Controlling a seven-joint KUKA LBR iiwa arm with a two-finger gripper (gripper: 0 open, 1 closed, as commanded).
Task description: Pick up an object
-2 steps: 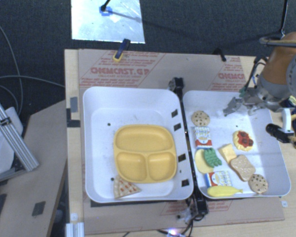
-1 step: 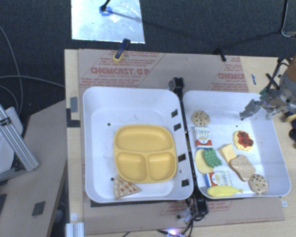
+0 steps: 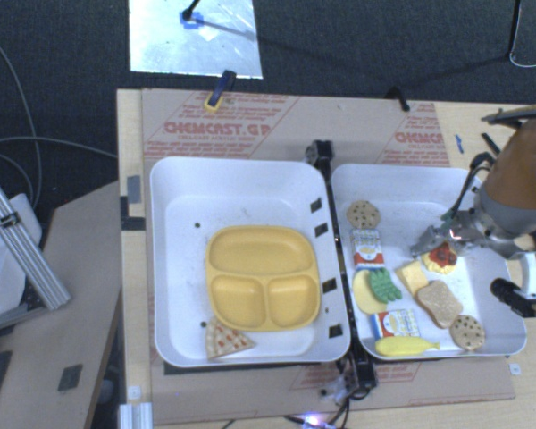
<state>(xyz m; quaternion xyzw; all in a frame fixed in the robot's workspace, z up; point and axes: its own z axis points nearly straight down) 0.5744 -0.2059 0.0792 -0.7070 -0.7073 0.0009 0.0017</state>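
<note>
Pizza-like toy point(image 3: 442, 259) lies at 3 o'clock in right bin point(image 3: 402, 186), not lifted | tool point(image 3: 439, 236) just above it, finger state cannot be told | grasp and lift seemingly left

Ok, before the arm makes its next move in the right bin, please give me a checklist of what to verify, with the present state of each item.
1. Gripper is over the right bin: ok.
2. A target lies close to it: ok, the red and yellow piece sits just beside the tip.
3. Something is held already: cannot tell, the view is too blurred there.
4. Room around the target: not ok, the cheese wedge and bread slice lie close beside it.
5. Left bin out of the way: ok, the yellow divided plate and pizza slice are apart from the arm.
</note>
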